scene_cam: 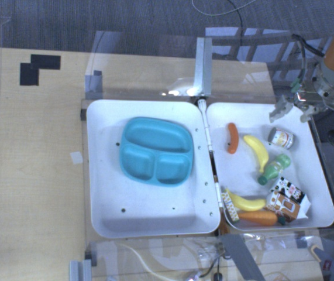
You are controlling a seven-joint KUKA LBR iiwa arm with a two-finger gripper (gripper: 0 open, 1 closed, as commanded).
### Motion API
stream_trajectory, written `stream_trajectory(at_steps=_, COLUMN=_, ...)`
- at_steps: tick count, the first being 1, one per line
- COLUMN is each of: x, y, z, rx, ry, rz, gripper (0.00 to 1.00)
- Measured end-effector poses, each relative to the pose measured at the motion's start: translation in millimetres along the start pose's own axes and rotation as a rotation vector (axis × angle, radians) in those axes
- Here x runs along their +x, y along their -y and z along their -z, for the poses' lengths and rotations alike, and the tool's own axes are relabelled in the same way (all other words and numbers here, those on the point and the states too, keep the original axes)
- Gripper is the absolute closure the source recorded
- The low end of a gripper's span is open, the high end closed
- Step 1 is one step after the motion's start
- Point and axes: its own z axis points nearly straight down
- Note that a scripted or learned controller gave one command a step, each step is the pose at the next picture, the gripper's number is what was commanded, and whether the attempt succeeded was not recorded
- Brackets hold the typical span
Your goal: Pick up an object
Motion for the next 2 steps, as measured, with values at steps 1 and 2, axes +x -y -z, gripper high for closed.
stream_trajectory(at_steps=1, x=42.4, y=14.9, z=-135.6, rx=-0.002, ry=0.000, rz=0.116, gripper=0.00)
stream_trajectory(at_steps=2, x=42.2, y=13.1, z=-124.0, rx=-0.007, ry=0.001, rz=0.116, gripper=1.00)
